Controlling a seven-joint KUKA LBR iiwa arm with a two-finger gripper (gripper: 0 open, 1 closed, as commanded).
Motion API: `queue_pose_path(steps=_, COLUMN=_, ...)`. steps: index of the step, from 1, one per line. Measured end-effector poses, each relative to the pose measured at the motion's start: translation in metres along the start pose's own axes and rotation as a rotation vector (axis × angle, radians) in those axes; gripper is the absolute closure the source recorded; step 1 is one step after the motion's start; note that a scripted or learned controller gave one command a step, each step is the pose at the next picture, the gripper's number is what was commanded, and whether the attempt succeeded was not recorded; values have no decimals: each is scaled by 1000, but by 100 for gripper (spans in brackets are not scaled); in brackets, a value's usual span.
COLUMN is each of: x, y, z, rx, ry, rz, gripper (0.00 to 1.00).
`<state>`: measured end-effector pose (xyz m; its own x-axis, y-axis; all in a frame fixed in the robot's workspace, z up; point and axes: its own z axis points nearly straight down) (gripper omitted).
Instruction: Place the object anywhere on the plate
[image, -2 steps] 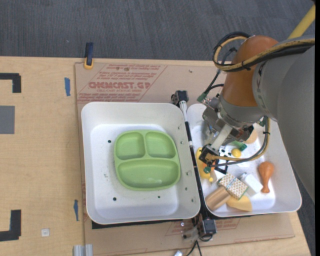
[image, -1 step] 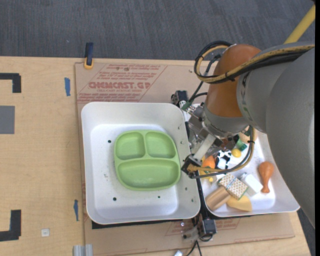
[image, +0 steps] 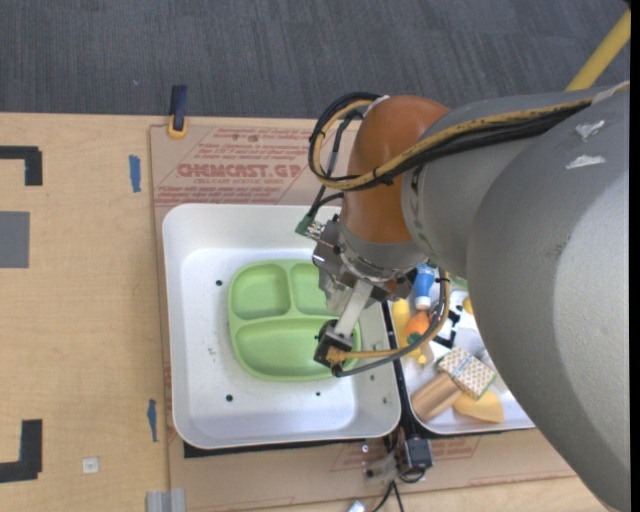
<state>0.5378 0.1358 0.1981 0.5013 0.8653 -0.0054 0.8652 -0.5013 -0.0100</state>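
Two shallow white bins side by side on the bench (image: 80, 300). In the left bin (image: 200, 330): one green plate (image: 265, 320), lying flat nearer that bin's right edge than its left, split into three compartments, two small ones toward the far edge and one long one toward the near edge. Over the plate's right rim, at the seam between its compartments: the gripper (image: 340, 290), hanging under the grey arm and its orange band; whether open or closed, cannot tell, nor whether anything sits in it. In the right bin (image: 470, 425), largely covered by the arm: a loose cluster along the left edge and near corner. Counted there, five things told apart: one blue-and-white bottle (image: 425, 287) by the left edge, one orange-yellow piece (image: 412, 322) just nearer than it, one checkered block (image: 468, 372) toward the near edge, one tan cylinder (image: 435, 395) beside the block, touching it, and one yellow wedge (image: 482, 406) at the near edge, against the cylinder. Which of these counts as the object to be placed, cannot tell; all five seen in the right bin, well apart from the plate.
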Motion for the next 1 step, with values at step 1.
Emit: queue_pose_path(steps=1, x=0, y=1, z=-1, rx=-1, ry=1, rz=1, gripper=0)
